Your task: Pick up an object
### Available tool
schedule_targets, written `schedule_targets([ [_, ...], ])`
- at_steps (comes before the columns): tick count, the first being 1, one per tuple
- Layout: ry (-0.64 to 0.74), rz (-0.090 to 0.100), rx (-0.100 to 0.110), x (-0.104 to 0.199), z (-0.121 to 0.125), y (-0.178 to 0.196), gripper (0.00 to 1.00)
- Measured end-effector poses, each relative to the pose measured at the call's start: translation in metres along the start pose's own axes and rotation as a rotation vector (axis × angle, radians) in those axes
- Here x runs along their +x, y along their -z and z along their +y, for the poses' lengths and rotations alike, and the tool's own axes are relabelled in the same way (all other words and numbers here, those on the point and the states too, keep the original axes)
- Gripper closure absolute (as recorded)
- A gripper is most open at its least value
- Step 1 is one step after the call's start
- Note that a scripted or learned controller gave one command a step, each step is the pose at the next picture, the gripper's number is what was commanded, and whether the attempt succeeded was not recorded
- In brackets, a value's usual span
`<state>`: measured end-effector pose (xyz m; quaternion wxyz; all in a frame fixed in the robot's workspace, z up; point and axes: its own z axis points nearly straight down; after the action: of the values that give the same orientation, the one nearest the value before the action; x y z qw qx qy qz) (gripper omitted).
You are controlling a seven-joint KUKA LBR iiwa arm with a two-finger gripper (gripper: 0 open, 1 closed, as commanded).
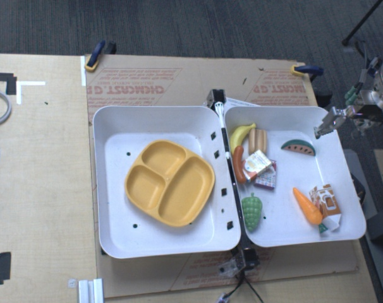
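Two shallow white bins are seen side by side on the surface (40, 188). The left bin (109, 188) holds one yellow divided plate (170, 182) with three compartments. The right bin (346, 169) holds several toy foods. One yellow banana (241, 134), one hot dog (257, 140) and one red sausage-like piece (239, 165) are bunched at its left side, with one white and red packet (257, 163) and one purple packet (267, 177) lying against them. One green bumpy piece (251, 211), possibly a bunch of grapes, lies nearer. One watermelon slice (297, 147) lies toward the far right; one carrot (307, 207) and one small carton (327, 204) lie touching at the near right.

The end effector (324, 128) is seen at the far right corner of the right bin, over its rim. It is small and blurred, so its opening cannot be told, and nothing is seen held in it. The arm behind it is cut off by the right edge. Two blue clamps (98, 53) grip the cardboard's far edge.
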<state>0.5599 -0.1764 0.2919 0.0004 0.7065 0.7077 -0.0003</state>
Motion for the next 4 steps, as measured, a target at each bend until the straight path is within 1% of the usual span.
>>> schedule_targets([
  [1,0.202,0.0,-0.003,0.024,0.007,-0.197,0.0],
  [2,0.238,0.001,0.0,0.037,-0.082,-0.2,0.0],
  [3,0.235,0.0,-0.003,0.037,-0.081,-0.19,1.0],
  [4,0.197,0.0,-0.002,0.102,-0.081,-0.062,1.0],
])
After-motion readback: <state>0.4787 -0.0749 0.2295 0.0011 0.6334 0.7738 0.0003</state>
